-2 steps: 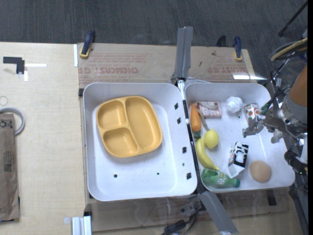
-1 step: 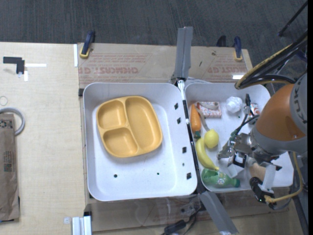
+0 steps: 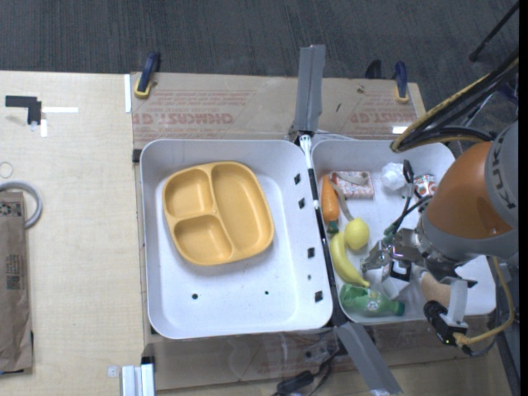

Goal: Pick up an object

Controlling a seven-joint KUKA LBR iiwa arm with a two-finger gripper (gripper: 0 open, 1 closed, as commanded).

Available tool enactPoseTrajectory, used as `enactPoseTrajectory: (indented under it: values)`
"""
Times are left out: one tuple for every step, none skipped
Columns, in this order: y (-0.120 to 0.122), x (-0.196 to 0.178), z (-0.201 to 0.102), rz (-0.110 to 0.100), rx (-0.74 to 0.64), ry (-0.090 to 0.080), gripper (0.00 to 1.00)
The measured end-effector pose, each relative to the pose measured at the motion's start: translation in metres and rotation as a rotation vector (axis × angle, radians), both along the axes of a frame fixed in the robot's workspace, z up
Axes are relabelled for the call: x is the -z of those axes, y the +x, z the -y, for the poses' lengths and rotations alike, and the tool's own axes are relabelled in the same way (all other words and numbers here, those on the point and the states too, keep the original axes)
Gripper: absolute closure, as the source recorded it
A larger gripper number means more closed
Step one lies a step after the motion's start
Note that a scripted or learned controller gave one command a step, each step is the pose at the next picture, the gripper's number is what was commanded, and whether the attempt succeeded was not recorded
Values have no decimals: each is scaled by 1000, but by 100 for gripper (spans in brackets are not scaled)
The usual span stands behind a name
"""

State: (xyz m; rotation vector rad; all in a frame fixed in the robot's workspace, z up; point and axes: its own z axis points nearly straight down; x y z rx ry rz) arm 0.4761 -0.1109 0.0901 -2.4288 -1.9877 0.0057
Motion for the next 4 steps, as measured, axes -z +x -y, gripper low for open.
enactPoseTrajectory:
  values:
    - [-1,-8,1,-3,4,-1,100]
    - [1,-2,33,5,33,-2,100]
    - [1,-123,-40,1,-9,-1,100]
    - [1,-139,-36,0,326,-4,100]
